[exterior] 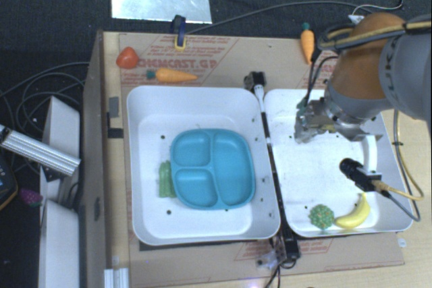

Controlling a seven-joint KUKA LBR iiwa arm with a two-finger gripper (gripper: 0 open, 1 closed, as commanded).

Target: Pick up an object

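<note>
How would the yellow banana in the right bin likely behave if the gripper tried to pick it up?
The banana looks like smooth moulded plastic, so probably stiff, light and somewhat slippery. Its curved shape may rock or pivot when nudged. It lies beside the green bumpy ball near the bin's front wall, which could crowd a grasp.

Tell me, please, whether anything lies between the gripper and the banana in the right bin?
Nothing visible does. The gripper hangs over the upper part of the right bin, and the banana lies near the bin's lower right corner. The bin floor between them looks bare; a green ball sits just left of the banana.
</note>
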